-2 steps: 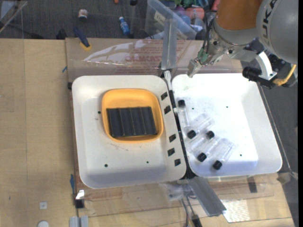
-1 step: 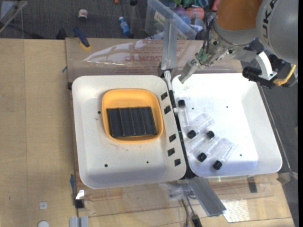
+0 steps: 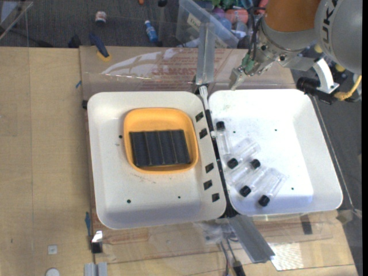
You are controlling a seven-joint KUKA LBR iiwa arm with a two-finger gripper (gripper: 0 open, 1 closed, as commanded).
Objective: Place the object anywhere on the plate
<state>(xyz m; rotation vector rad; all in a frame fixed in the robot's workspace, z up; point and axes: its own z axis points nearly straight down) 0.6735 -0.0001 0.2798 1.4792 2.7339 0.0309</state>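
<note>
Camera view: clear black-capped vials [image 3: 251, 171] lie scattered; gripper [image 3: 244, 73] state unreadable.

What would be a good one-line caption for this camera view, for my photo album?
Robot end effector poised above the right bin of clear bottles; orange plate holding a dark ridged block in the left bin.

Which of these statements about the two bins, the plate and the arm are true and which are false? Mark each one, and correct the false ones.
1. The orange plate lies in the left bin. True.
2. The clear bottles with black caps lie on the plate. False: they lie in the right bin.
3. A dark ridged block lies on the plate. True.
4. The gripper is down among the bottles. False: it is at the right bin's far edge, apart from them.
</note>
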